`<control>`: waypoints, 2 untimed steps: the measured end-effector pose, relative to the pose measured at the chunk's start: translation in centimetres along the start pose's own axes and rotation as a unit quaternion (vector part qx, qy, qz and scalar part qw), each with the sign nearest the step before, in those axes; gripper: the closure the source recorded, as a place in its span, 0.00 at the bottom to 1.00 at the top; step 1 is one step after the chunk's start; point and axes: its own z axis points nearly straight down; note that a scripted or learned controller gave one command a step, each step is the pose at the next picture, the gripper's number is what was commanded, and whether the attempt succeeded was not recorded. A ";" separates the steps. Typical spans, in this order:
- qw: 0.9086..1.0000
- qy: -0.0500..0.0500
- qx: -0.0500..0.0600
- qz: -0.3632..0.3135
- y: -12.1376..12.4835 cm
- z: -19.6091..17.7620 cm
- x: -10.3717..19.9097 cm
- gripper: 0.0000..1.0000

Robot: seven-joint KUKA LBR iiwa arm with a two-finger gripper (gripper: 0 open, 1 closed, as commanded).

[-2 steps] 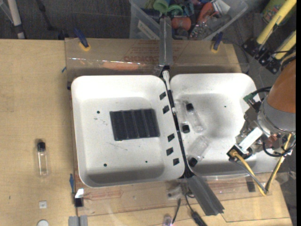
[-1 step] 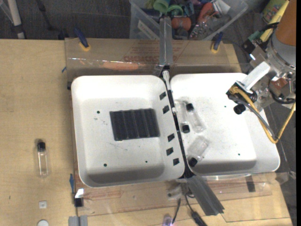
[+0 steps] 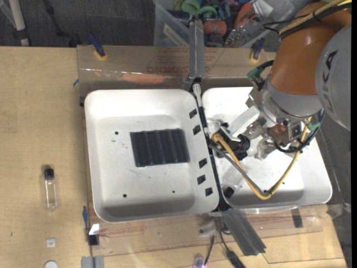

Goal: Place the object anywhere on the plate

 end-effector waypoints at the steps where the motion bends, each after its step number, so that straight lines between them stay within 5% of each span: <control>1: 0.997 0.002 -0.001 0.079 -8.0 6.8 1.8 1.00; 2: 0.999 0.003 -0.001 0.052 -14.7 4.1 12.6 1.00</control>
